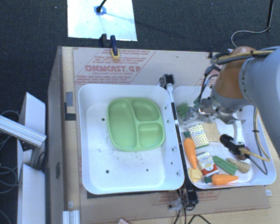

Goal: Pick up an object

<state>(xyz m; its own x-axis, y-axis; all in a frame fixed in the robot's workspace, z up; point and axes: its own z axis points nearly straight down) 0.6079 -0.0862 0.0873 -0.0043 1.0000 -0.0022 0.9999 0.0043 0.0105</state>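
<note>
White plastic bins sit side by side on the counter [112,64]. The left bin [84,125] carries a green divided plate [134,124]. The right bin [267,172] holds the toy food, any piece of which would do for the pick.

The toys lie mostly in the left and lower part of the right bin:
- A carrot [190,152] lies along the left wall.
- A checkered block [199,135] sits just above and right of the carrot.
- A small box [205,161] lies below the block.
- A green stick [224,164] and a pale corn cob [239,164] lie towards the lower right.
- A second carrot [224,179] lies against the bottom rim.
- A leafy green piece [182,110] sits in the upper left corner.

The arm reaches in from the right, and its end effector [201,110] is low in the upper part of the right bin. It is just beside the leafy piece and just above the block. The wrist hides its working end, so I cannot tell whether it is open or closed. Nothing is visibly held.

By my reading the task is not yet done, since every toy appears to rest on the bin floor. The approach looks to be made. The grasp, if one is on, cannot be confirmed, and the lift is left to do.
</note>
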